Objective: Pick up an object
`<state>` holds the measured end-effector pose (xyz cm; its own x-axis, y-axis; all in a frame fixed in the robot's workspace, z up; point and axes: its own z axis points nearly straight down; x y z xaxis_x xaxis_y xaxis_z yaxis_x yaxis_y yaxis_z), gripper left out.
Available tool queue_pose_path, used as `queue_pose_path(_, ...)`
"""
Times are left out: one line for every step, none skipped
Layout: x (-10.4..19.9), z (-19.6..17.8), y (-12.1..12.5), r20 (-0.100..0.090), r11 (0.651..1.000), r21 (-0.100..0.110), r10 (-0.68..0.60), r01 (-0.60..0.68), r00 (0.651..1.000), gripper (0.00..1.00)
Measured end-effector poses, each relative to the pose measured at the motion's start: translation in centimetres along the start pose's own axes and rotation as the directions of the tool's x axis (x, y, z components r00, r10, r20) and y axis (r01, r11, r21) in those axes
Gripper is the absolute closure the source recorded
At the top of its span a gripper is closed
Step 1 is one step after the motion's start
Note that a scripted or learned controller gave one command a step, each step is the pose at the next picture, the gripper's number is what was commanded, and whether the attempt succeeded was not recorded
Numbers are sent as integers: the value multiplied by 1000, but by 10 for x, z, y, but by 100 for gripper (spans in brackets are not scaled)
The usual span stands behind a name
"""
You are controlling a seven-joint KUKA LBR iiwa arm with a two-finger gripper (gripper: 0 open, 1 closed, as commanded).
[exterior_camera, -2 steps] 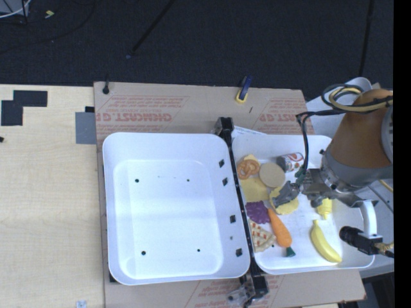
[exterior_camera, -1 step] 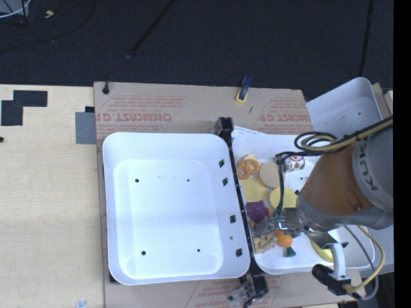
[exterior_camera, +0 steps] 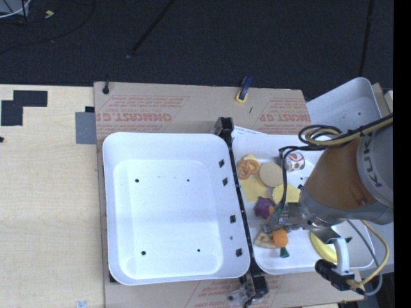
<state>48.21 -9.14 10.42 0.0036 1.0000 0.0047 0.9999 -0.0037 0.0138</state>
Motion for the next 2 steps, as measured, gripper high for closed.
queue_pose_path(55,-88,93,4,1000,1,-13,13,1000,100)
queue_pose_path(143,-146,90,1,1000,11,-14,14,1000,100)
